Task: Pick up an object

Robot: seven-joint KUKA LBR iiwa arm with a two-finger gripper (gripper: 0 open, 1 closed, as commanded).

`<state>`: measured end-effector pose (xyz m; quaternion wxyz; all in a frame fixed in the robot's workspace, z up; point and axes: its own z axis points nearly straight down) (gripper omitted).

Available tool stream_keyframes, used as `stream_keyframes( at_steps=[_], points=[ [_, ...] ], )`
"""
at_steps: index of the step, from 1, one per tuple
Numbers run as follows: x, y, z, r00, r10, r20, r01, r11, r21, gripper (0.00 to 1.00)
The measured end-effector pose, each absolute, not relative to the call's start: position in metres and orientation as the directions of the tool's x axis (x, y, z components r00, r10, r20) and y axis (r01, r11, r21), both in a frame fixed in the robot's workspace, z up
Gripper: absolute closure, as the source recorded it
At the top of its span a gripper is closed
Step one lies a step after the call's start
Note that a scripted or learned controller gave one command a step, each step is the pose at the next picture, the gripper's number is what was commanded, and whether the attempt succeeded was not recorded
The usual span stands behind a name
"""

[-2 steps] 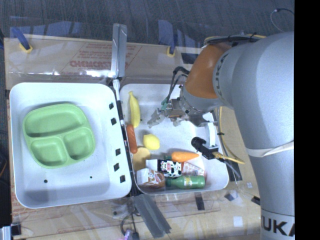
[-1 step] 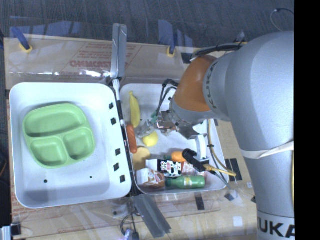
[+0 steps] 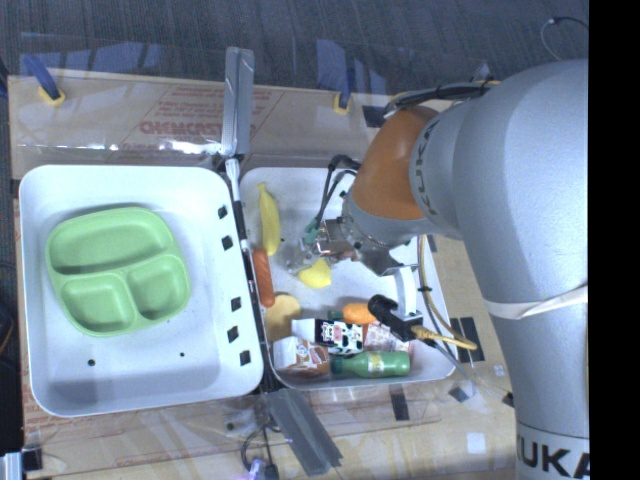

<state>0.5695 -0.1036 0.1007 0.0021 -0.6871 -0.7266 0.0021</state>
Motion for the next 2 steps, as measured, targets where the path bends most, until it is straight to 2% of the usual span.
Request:
stream_keyframes(
  at_steps=[1, 2],
  points=[
    [0.546, -0.081, 0.201, -0.048, 0.999, 0.0, 0.999, 0.048, -0.002, 1.0],
    [0.498, -0.054, 0.191, -0.082, 0.997, 0.001, 0.997, 0.082, -0.005, 1.0]
  ],
)
